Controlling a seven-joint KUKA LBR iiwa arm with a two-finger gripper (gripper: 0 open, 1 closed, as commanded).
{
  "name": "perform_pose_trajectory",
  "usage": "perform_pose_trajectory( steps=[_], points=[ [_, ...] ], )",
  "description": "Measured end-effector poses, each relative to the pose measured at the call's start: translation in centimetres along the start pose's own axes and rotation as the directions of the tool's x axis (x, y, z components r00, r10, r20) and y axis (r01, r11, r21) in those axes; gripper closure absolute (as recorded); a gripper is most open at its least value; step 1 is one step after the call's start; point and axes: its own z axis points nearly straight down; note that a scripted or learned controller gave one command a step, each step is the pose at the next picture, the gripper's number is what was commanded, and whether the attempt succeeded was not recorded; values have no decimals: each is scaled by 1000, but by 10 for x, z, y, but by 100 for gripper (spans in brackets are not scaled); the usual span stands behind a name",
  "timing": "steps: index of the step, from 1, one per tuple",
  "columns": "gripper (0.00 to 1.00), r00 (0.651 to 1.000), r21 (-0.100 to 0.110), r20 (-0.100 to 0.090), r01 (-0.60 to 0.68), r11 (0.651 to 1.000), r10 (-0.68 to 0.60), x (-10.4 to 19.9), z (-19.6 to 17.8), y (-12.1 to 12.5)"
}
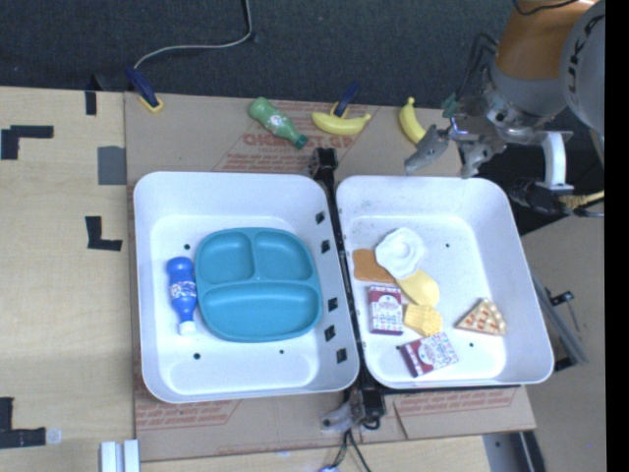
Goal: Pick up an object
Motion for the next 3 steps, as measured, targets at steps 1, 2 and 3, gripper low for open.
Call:
perform_pose_trajectory(
  steps=[1, 2, 3],
  points=[
    [0, 1000, 4, -1, -1, 1000, 1, -7, 82, -54],
    [0, 1000, 2, -1, -1, 1000, 1, -19, 170, -89],
    [0, 1000, -7, 0, 0, 1000, 0, -23, 190, -116]
  ],
)
